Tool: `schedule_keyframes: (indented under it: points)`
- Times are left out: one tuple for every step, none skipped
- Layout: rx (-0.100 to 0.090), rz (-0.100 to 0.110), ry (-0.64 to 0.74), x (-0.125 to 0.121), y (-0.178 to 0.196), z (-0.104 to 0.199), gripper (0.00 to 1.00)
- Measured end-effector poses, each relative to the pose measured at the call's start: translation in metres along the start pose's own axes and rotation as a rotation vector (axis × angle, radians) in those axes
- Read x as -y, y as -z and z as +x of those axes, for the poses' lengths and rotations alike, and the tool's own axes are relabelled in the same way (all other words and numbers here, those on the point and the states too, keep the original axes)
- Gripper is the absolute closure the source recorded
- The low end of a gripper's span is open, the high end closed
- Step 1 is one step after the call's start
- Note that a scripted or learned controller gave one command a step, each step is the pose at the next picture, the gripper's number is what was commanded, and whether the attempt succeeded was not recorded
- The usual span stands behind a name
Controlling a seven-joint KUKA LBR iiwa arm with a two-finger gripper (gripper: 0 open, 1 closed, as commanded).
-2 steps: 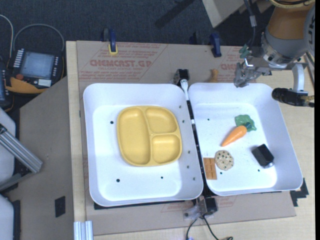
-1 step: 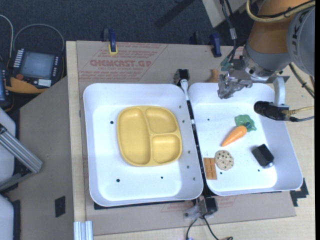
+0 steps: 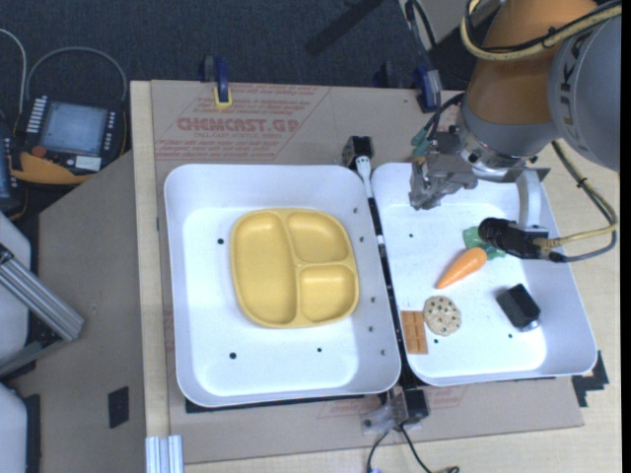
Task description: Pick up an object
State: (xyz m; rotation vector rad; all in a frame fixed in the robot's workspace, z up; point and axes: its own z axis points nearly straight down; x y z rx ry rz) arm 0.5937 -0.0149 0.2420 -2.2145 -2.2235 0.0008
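I see a yellow plate (image 3: 294, 266) in the left bin (image 3: 197, 353). In the right bin (image 3: 493, 363) lie a carrot (image 3: 462, 266), a cookie (image 3: 442, 315) and a black block (image 3: 518, 305).

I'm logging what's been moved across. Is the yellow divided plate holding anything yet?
Empty: all three compartments of the yellow divided plate show bare yellow. The toy carrot and cookie lie in the right bin.

dark blue carpet (image 3: 197, 18), cardboard-topped bench (image 3: 296, 116), handheld pendant (image 3: 69, 131)
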Motion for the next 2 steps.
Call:
schedule_keyframes:
  points:
    - [0.0,0.002,0.001,0.027,-0.015,0.045,1.0]
    - [0.0,0.002,0.0,0.067,-0.008,0.085,1.0]
